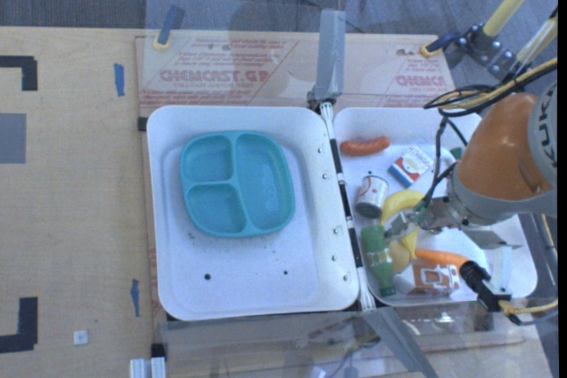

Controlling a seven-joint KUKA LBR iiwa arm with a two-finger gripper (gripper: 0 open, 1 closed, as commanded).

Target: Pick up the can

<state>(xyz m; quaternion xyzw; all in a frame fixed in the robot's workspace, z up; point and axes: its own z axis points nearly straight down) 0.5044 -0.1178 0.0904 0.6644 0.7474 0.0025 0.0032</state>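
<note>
The can [370, 194], small and silvery with a red-marked label, lies tilted in the right bin [523, 277] close to its left wall. My gripper [418, 221] hangs low over the middle of that bin, just right of and slightly below the can, above a yellow banana [400, 204]. Nothing of the can is covered by the gripper, and a small gap separates the two. The grey arm with its orange band [500, 157] reaches in from the right and hides part of the bin's right side.
Around the can lie a red sausage [365, 145], a small red-and-white carton [410, 165], a green bottle [377, 250], a carrot [439, 258] and a small box [433, 279]. The left bin [177, 288] holds a teal divided plate [236, 183].
</note>
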